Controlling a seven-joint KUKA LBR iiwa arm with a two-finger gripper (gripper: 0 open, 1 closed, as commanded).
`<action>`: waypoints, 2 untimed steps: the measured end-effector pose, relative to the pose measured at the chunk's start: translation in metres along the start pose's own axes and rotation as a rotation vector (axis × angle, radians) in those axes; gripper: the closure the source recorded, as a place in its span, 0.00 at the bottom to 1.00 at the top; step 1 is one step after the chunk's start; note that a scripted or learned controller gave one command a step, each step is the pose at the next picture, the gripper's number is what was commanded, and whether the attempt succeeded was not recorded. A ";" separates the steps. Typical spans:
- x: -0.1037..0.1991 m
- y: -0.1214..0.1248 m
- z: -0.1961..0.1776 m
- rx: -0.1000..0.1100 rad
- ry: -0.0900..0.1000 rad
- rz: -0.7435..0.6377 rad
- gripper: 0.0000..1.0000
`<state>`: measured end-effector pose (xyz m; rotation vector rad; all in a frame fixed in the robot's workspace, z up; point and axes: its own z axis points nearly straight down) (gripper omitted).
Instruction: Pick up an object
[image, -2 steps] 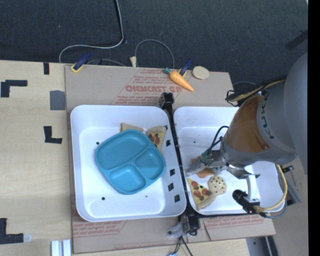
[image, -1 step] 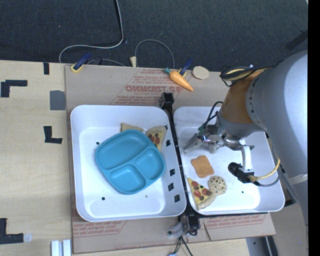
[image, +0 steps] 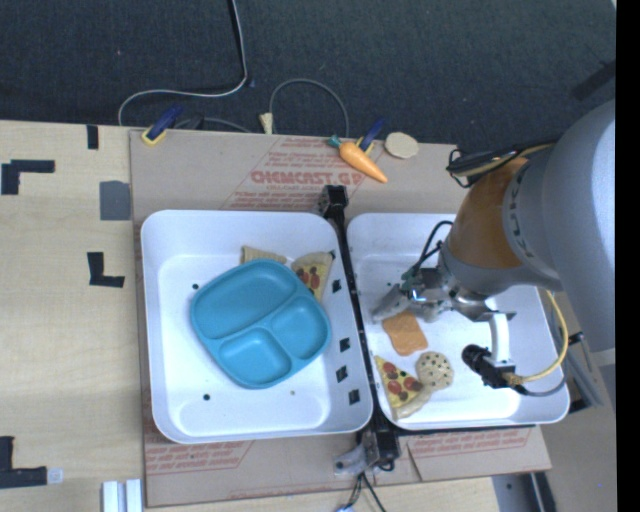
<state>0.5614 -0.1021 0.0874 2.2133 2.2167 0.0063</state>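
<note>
Tool (image: 398, 306) above toast (image: 405, 334), beside cookie (image: 435, 369), pizza (image: 399, 385)

We see our arm (image: 590, 220) as a thick, rounded grey tube, with a broad orange band (image: 490, 215) just above the wrist. Below the band, a grey collar narrows toward our small metallic hand (image: 400, 300). Thin black cables loop beside the band, and a yellow cable (image: 545, 370) curls beneath it, ending in a black plug.
</note>
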 end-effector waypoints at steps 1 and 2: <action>0.000 -0.026 0.000 -0.002 -0.001 0.000 0.00; -0.001 -0.025 -0.011 -0.002 -0.001 0.001 1.00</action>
